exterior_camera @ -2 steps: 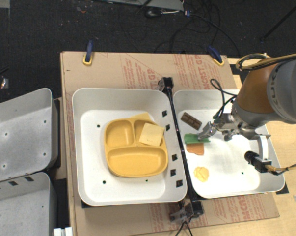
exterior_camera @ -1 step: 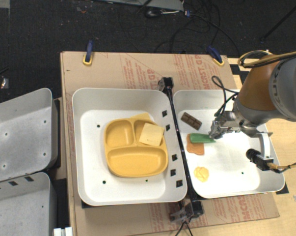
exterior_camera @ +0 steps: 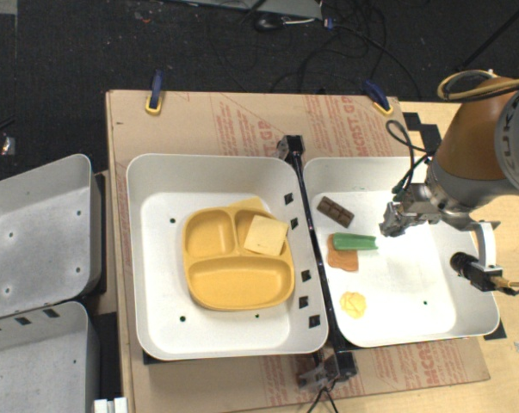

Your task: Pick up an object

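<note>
Two shallow white bins side by side on the counter (exterior_camera: pixel 207 127). Left bin (exterior_camera: pixel 156 205): a yellow divided tray (exterior_camera: pixel 233 269) with a pale yellow block (exterior_camera: pixel 266 235) resting on its upper right compartment. Right bin (exterior_camera: pixel 448 308): a brown bar (exterior_camera: pixel 335 211), a green block (exterior_camera: pixel 355 243) touching an orange piece (exterior_camera: pixel 343 260) below it, and a small yellow object (exterior_camera: pixel 353 304) nearer the front. The tool (exterior_camera: pixel 395 222) hangs just right of the green block; whether it is apart or together cannot be told
</note>
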Controlling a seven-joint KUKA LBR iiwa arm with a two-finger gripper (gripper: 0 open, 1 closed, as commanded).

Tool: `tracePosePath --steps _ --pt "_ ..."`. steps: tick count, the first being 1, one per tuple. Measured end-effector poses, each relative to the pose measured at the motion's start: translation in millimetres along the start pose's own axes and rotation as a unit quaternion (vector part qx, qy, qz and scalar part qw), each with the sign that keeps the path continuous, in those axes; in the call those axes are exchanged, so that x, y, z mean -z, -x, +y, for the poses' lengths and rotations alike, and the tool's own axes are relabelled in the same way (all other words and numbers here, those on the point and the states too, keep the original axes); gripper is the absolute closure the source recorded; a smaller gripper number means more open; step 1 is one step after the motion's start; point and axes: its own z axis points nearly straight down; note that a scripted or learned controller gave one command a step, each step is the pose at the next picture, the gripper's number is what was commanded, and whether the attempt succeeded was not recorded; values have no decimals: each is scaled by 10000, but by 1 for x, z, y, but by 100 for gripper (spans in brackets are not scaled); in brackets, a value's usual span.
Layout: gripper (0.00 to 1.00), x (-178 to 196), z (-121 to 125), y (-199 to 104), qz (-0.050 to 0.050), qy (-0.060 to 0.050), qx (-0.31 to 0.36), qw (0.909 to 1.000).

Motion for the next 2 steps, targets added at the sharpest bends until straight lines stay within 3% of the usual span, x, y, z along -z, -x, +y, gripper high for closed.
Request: tracePosePath --steps 2 --pt "100 89 12 -4 -3 10 26 10000"
